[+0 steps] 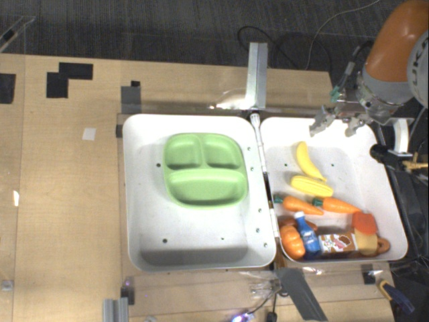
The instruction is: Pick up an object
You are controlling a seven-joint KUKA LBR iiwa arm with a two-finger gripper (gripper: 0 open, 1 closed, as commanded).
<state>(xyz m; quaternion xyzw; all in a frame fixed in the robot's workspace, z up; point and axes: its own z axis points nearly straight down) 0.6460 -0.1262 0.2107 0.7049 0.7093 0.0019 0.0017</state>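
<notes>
The right bin [385,180] holds a loose heap of toy food: a banana [306,160] lies near its middle, tilted, with an ear of corn [311,186] just below it and two carrots [320,205] lying across beneath that. Along the near edge of this bin sit an orange pumpkin [290,241], a blue bottle [308,236] leaning against it, a brown bottle [337,243] on its side, and an orange block [364,223] at the right end. None of these is lifted; all rest on the bin floor. The gripper [336,123] hangs over the far rim of the right bin, well apart from the food, its two fingers spread and nothing between them. The left bin [144,200] holds a green divided plate [204,168] near its middle.
</notes>
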